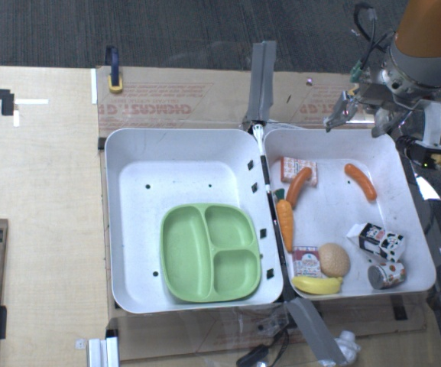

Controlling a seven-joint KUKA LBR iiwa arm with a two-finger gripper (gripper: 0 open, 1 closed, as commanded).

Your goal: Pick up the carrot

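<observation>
You see the gripper (360,115) with open, empty jaws above the right bin's far edge, while the carrot (285,223) lies lengthwise near-left of it.

Carrot (285,225) at right bin's (411,205) left wall

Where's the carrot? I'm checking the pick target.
The carrot lies in the right bin, along its left wall, below a sausage.

The carrot (285,225) lies in the right bin (415,205), close to its left wall. The gripper (360,116) hangs open above the bin's top edge. A green plate (209,251) sits in the left bin (128,205).
</observation>
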